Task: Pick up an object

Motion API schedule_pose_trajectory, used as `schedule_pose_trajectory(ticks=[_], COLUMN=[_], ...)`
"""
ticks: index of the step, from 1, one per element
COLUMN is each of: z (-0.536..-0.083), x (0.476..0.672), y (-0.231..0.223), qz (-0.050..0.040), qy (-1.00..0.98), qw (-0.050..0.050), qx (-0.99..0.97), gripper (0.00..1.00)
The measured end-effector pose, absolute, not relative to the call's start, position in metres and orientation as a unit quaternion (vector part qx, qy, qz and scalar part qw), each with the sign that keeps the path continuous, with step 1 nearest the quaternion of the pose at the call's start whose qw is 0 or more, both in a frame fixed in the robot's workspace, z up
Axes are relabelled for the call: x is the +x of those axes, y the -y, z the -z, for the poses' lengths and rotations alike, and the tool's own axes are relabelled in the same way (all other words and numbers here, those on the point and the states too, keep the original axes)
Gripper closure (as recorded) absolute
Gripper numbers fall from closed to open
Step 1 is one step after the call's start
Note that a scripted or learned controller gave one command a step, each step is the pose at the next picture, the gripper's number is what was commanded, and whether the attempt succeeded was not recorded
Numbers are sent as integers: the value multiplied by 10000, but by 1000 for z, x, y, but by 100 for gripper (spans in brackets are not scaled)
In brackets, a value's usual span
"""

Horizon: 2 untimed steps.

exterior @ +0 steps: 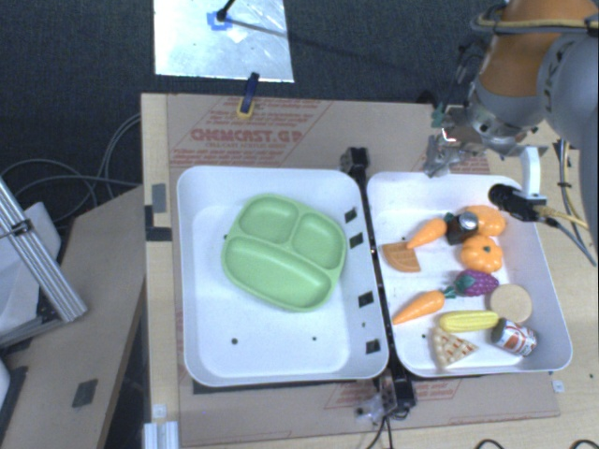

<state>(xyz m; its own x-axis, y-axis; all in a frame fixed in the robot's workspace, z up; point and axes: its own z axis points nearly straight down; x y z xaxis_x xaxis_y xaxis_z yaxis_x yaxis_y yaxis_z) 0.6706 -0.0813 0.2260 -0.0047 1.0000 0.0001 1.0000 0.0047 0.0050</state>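
Tool [438,165] parked above the far rim of the right bin [552,297], finger state impossible to tell, with toy carrot [428,233] lying just below, ready for picking.

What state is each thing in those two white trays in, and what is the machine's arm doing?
End effector: above right bin's far edge, nothing visibly held.
Green plate: flat in left bin, compartments bare.
Can: on its side.
Corn: lying flat.
Two carrots: lying flat.
Pizza slice: lying flat.
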Motion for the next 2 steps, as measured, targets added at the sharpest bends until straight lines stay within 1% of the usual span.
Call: schedule_pose_trajectory(ticks=[1, 2], z=[-215, -214], x=[616, 585], y=[78, 74], qz=[9, 6], qy=[-7068, -7069], qw=[-13, -8], qx=[7074, 7073], gripper=[100, 100])
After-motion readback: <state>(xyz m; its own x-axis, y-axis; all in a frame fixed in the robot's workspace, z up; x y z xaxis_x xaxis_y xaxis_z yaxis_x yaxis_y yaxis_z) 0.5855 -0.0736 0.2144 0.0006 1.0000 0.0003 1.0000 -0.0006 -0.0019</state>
